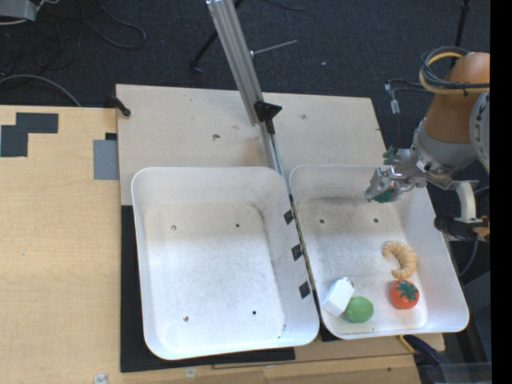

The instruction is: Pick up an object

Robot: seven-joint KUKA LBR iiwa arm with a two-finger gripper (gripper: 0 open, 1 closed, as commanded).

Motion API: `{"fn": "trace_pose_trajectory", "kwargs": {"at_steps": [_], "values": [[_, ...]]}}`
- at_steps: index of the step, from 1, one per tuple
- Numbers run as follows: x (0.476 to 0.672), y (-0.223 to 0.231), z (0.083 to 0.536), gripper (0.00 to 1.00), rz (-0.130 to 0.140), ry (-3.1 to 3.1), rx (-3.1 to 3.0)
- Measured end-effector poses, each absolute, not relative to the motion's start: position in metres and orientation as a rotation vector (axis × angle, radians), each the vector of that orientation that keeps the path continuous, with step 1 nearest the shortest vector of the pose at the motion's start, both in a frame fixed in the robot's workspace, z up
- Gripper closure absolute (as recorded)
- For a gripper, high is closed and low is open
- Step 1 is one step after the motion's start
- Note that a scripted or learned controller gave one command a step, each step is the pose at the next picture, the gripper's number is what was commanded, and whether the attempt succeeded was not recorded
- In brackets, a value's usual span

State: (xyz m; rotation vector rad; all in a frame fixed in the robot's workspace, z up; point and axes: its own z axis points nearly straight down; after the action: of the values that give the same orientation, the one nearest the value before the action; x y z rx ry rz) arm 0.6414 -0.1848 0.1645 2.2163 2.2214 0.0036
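I've got the gripper (382, 189) sitting over the far edge of the right bin (448, 238), up near its back wall, arm (452, 126) coming in from the right. From this slant I cannot tell how its pincer stands or whether anything is caught in it; something greenish shows at the tip, too small to read. The objects lie well apart from it, toward the near end of that same bin: a tan curled piece (401, 258), just below it a red tomato-like ball (405, 294), and in the near-left corner a white block (338, 295) touching a green ball (359, 310). The left bin (160, 214) sits alongside.
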Motion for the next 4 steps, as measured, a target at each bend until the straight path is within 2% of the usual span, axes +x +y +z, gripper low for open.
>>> {"fn": "trace_pose_trajectory", "kwargs": {"at_steps": [1,2,4], "values": [[0.641,-0.195,0.220,1.00,0.003,2.218,2.218],[0.641,-0.194,0.228,1.00,0.000,2.224,2.219],[0.621,-0.093,0.236,1.00,-0.002,2.229,2.221]]}}
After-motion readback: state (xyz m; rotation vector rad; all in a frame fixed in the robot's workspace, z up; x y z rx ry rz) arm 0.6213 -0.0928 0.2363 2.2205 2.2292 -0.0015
